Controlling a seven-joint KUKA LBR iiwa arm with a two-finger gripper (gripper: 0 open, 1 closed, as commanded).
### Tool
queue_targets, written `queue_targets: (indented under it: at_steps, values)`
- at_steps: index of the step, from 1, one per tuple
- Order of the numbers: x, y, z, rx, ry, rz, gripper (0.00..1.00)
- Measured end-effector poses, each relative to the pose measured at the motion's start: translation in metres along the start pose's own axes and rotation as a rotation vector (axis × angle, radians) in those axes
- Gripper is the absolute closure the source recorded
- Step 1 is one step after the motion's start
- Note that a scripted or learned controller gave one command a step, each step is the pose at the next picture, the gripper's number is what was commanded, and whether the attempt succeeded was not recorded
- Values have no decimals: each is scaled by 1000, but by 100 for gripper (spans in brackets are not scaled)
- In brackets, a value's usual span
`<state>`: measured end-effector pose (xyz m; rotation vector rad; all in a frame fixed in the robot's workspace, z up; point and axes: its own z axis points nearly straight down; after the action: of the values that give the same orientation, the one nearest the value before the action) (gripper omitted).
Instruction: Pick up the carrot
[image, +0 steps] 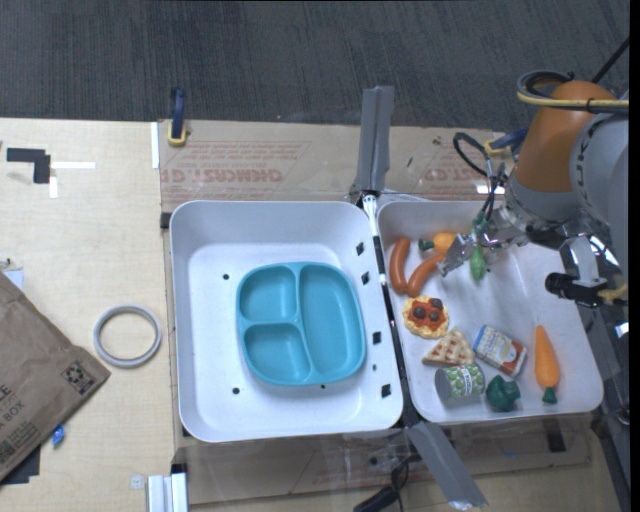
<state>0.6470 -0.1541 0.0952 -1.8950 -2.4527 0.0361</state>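
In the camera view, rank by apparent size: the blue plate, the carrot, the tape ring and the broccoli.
1. Blue plate, by far the largest.
2. Tape ring.
3. Carrot, long but thin.
4. Broccoli, smallest.

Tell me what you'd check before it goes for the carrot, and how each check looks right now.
1. Carrot in plain sight: ok, it lies near the right bin's right edge.
2. Nothing lying on it: ok.
3. Room around it: not ok, broccoli and a packet sit close on its left.
4. Tool above the carrot: not ok, it is at the bin's upper part, by a green piece and the sausages.
5. Tool free of any load: cannot tell.
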Motion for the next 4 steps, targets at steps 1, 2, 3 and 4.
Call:
queue_targets:
  at_steps: [1,2,3,4]
  values:
    - [51,26,2,-46,-18,93,0]
    - [64,-42,-3,-43,-21,-96,0]
    - [1,-97,-45,-45,-16,196,0]
    - [10,-89,0,-44,-11,323,0]
